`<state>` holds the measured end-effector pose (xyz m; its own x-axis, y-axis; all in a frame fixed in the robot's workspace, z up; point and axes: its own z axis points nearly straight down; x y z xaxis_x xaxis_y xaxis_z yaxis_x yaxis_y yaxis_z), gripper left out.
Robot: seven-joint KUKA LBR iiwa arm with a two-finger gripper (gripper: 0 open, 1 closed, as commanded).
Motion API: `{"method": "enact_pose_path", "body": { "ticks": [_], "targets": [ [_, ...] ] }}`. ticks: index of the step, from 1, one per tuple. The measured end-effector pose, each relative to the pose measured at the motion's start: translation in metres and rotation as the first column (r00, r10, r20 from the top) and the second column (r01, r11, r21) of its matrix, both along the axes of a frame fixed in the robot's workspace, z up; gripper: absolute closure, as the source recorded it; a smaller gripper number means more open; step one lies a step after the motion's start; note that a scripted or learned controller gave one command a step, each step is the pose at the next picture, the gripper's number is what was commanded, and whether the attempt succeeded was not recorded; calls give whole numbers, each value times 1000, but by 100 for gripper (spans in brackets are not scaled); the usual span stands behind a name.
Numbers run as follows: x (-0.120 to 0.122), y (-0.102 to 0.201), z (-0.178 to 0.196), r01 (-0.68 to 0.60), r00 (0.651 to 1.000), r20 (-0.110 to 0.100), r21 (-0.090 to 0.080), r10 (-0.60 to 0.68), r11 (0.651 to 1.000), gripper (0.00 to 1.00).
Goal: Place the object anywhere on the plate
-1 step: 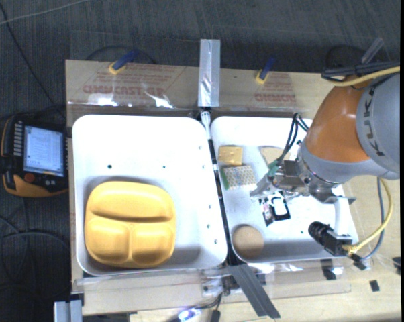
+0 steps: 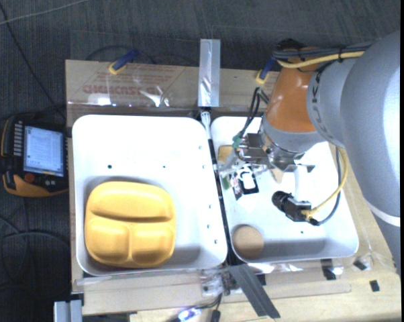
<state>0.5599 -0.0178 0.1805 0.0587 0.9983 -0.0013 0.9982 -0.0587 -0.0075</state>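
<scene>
Plate (image 2: 129,221), yellow with three parts, lying in the left bin (image 2: 138,129); small round brown object (image 2: 247,240) sitting at the front of the right bin (image 2: 323,247); gripper (image 2: 245,173) low over the right bin's back left part, grip too hidden to tell.

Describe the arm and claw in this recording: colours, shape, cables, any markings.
The arm is bulky, rounded and grey, with an orange band above the wrist. Below the band sits a grey metal wrist block leading to the claw, which carries small black and white parts. A yellow cable loops from the wrist to a black connector, and dark wires run beside the band. No readable markings.
</scene>
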Motion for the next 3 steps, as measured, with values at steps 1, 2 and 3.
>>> {"method": "enact_pose_path", "body": {
  "ticks": [1, 2, 3],
  "targets": [
    [55, 30, 13, -101, 995, 2, -2, 101, 995, 100],
    [52, 37, 1, -262, 965, 1, -3, 262, 965, 100],
    [52, 37, 1, -262, 965, 1, -3, 262, 965, 0]
  ]
}}
